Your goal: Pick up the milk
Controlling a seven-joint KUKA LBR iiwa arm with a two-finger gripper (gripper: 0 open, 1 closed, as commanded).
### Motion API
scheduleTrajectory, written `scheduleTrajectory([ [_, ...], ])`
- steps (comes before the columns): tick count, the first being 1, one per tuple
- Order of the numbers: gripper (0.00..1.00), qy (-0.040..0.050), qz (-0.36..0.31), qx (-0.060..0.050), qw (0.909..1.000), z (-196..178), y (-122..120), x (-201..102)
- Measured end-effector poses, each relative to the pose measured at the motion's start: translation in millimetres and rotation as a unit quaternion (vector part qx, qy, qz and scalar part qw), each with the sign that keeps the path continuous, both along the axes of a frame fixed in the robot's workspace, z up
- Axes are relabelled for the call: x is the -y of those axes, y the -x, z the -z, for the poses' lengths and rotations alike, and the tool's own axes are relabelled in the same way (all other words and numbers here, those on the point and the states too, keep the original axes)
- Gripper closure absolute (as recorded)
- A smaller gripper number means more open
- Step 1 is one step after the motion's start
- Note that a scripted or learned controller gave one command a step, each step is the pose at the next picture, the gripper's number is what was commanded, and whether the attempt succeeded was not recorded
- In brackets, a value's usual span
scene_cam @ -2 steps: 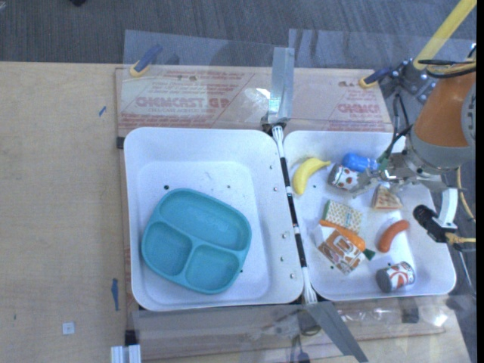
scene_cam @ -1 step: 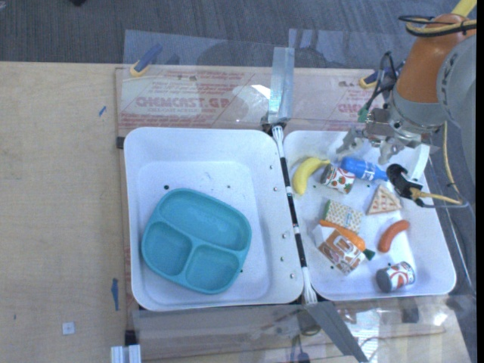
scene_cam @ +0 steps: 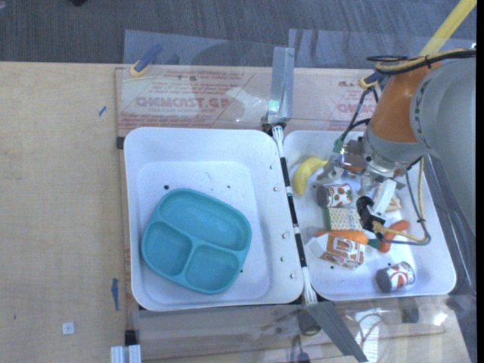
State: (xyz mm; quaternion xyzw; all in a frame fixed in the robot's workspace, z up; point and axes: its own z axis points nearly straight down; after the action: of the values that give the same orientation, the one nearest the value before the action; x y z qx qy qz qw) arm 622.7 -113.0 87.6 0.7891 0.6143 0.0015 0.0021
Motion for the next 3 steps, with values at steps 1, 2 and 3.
scheduleTrajectory([
  [1, 0.0, -0.0011, -0.001, 0.0, 1.0, 0, 35, -4],
  [2, 1.0, -0.0006, 0.0, 0.003, 1.0, -12, 33, -2],
  [3, 0.0, -0.0007, 0.0, 0.002, 1.0, -12, 33, -2],
])
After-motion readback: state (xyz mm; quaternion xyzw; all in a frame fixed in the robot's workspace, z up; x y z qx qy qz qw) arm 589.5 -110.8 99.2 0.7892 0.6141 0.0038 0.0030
